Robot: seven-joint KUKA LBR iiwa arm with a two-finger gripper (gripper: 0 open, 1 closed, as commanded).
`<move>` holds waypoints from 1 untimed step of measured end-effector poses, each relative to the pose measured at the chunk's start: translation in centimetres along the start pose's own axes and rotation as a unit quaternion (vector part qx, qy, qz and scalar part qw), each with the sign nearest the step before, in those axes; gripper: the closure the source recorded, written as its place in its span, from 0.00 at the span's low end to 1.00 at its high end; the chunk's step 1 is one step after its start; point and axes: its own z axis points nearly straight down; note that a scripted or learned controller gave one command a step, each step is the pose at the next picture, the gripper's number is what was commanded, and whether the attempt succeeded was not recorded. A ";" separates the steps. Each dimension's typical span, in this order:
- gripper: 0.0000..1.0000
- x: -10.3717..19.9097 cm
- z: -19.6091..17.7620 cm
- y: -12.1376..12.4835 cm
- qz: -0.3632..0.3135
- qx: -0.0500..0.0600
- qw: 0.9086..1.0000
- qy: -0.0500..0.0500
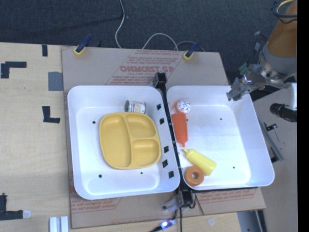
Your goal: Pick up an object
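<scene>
Two shallow white bins sit side by side on a brown cardboard sheet (145,69) with red printing, held at its far edge by two blue-and-yellow clamps (83,44). The cardboard lies on a pale wooden tabletop (29,129) marked with dark tape pieces; beyond it the floor is dark blue-grey carpet (193,8), crossed by a thin white cable (159,36).

The left bin (82,178) holds a yellow divided plate (129,140) (three compartments, lying flat) and a small tin can (135,106) just behind it, on its side.

In the right bin (241,144), all objects crowd along the left wall: a white dotted ball (183,106) at the far end, an orange carrot-like piece (180,128) just beside it, a yellow squeeze bottle (200,161) lying tilted, and an orange ring (195,176) touching the bottle's base.

The tool (236,92) hangs over the right bin's far right corner, well apart from these objects, with nothing between its fingers; whether they stand wide or narrow I cannot tell.
</scene>
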 end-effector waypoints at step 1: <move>1.00 5.6 -0.4 -0.5 -0.001 0.003 1.000 0.001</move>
